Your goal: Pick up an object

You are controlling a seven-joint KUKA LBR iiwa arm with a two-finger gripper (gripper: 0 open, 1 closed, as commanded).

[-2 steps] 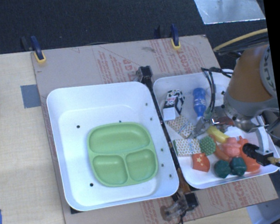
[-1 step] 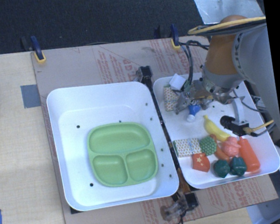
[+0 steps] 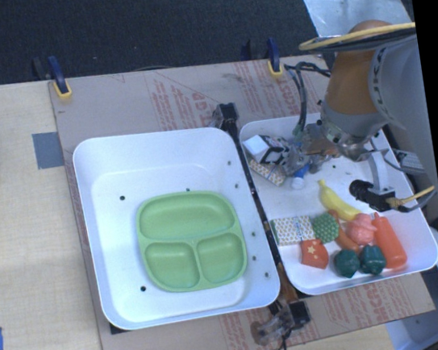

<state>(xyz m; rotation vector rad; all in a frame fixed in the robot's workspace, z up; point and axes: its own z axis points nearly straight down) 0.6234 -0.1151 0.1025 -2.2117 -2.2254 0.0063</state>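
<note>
Over the right bin's (image 3: 427, 257) far end hovers the end effector (image 3: 285, 156), finger state impossible to tell; the banana (image 3: 335, 201) lies just nearer, lengthwise diagonal.

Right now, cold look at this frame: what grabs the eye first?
The green divided plate lying alone in the left bin. Then the bright toy food bunched at the near end of the right bin: a yellow banana, an orange carrot and a red strawberry. The grey arm's end effector is low over that bin's far end.
</note>
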